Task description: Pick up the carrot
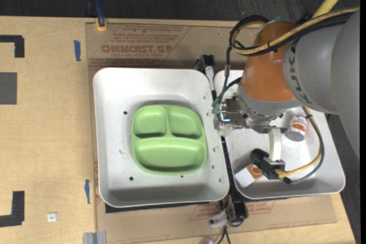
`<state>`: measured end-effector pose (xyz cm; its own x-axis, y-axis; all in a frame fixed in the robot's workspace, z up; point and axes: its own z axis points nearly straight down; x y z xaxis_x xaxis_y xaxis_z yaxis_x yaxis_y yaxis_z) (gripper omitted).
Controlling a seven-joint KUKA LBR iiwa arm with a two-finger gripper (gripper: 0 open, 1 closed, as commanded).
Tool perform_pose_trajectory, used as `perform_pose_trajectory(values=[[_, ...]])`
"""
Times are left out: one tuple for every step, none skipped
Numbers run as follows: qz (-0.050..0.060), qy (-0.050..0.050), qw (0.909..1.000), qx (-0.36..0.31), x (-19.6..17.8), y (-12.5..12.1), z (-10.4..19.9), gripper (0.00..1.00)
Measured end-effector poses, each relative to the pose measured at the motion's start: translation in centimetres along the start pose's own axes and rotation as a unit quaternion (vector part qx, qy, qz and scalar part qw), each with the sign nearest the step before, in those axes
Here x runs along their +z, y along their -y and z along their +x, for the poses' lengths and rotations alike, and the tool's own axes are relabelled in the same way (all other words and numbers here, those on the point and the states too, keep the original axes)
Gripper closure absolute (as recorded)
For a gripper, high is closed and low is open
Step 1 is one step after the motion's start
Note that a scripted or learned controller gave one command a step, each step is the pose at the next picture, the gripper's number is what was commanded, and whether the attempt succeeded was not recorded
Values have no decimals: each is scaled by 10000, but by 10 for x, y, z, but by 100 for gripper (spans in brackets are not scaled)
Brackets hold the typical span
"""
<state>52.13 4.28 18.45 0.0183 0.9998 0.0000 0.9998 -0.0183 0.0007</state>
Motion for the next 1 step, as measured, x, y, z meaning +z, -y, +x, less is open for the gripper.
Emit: perform_pose_trajectory(values=[[15, -5, 9932, -1166, 0, 39, -27, 100]])
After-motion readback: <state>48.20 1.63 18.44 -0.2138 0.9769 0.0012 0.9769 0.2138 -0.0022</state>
